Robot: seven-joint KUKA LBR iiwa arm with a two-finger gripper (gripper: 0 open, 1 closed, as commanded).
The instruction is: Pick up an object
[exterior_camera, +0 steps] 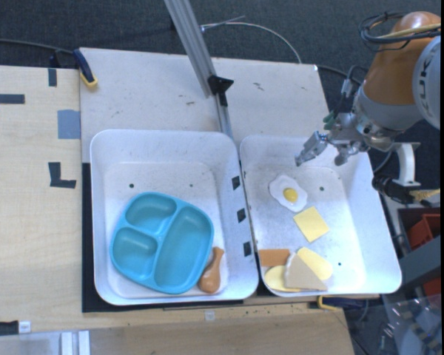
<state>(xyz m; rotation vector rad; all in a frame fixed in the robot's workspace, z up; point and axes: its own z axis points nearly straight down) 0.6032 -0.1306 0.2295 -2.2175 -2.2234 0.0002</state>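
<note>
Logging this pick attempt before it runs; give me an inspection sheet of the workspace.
Surface: two white bins, left bin, right bin, on a pale bench.
Job's things: fried egg, cheese slice, orange block and pale wedge in right bin.
Clutter: blue divided plate and drumstick in left bin.
Gripper: gripper above right bin's far end, holding nothing.
Cables: white cable behind bins.
Surroundings: metal rail, tape marks.

My jaws hung over the right bin's (370,220) far end, above a fried egg (288,194). A blue plate (163,241) lay in the left bin (103,198).
</note>
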